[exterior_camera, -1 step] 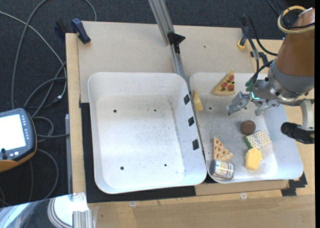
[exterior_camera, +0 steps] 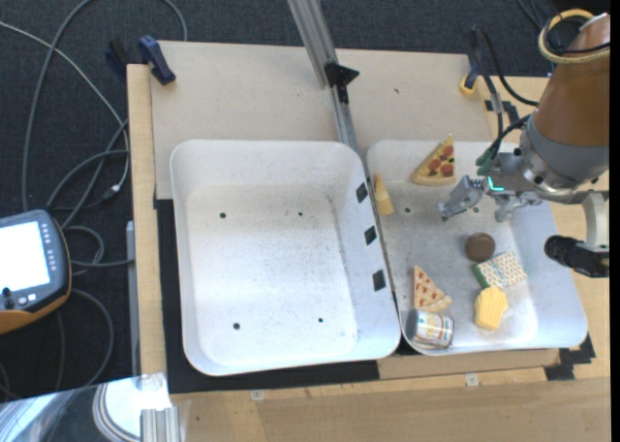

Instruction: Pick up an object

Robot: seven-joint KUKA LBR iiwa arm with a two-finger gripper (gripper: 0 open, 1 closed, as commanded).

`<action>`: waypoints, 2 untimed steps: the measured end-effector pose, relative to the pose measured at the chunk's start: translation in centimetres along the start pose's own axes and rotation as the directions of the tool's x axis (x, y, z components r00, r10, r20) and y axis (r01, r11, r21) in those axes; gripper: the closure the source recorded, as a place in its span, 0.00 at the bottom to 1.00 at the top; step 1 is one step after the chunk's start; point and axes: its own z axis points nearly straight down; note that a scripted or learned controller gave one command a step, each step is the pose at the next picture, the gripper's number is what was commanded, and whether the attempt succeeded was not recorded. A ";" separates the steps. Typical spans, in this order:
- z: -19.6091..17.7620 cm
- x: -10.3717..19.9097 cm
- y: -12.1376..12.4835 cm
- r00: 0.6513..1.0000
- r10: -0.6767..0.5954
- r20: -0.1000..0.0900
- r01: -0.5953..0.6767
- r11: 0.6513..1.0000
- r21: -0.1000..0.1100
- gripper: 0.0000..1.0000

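- The right bin (exterior_camera: pixel 562 309), smooth white plastic, holds 2 wedge-shaped pizza slices (exterior_camera: pixel 435 163) (exterior_camera: pixel 427 289), a round brown ball (exterior_camera: pixel 480 246), a ridged yellow corn piece (exterior_camera: pixel 491 308), a patterned packet (exterior_camera: pixel 502 269), a small can (exterior_camera: pixel 430 330) on its side and a yellow block (exterior_camera: pixel 384 196).
- The metal gripper (exterior_camera: pixel 463 200) hovers above the bin floor near the ball; whether its jaws are clenched or released I cannot tell.
- The left bin (exterior_camera: pixel 194 164) sits beside it on the wooden surface (exterior_camera: pixel 242 81).

Desk (exterior_camera: pixel 252 91): pale wood top, blue clamp (exterior_camera: pixel 155 58) fixed at far left corner. Aluminium rail (exterior_camera: pixel 305 14) runs down at a slant toward the junction between the bins. Dark carpeted floor (exterior_camera: pixel 68 91) strewn with grey cables (exterior_camera: pixel 58 43). Handheld pendant with lit screen (exterior_camera: pixel 27 261) seen at left edge.
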 end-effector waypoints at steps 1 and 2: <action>4.9 0.7 -0.8 1.000 0.001 -0.001 -0.001 1.000 0.006 0.00; 11.0 0.0 -1.1 1.000 0.002 -0.001 -0.002 1.000 0.008 0.00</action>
